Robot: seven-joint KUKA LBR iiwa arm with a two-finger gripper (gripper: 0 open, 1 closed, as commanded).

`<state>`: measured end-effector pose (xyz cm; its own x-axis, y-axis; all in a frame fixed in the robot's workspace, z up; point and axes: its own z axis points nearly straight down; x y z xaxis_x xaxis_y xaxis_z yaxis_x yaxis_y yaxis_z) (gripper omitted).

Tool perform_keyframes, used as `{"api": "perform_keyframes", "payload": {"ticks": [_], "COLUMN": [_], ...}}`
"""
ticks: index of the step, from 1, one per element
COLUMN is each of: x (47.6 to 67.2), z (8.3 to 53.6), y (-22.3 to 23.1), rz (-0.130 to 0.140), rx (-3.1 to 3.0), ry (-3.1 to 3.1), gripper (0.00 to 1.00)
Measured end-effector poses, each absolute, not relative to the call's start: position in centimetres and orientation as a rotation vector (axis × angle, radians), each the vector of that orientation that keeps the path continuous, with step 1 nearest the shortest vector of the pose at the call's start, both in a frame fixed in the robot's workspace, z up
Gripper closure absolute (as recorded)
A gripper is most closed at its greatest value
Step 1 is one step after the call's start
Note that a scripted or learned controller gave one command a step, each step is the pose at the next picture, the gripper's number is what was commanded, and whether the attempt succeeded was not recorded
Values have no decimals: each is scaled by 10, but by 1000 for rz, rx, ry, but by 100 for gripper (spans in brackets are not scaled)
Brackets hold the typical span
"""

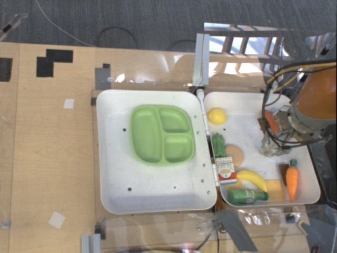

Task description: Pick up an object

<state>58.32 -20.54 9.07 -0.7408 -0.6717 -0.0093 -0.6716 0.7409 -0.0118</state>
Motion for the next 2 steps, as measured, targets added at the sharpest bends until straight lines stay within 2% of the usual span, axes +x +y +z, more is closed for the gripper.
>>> {"api": "perform_keyframes", "payload": {"ticks": [1,2], "x": [648,673], "z": [89,90], "y": [-182,-205], "rz": [-6,-9], "rx": [-863,-903], "ry": [3006,2994], "gripper": [0,0]}}
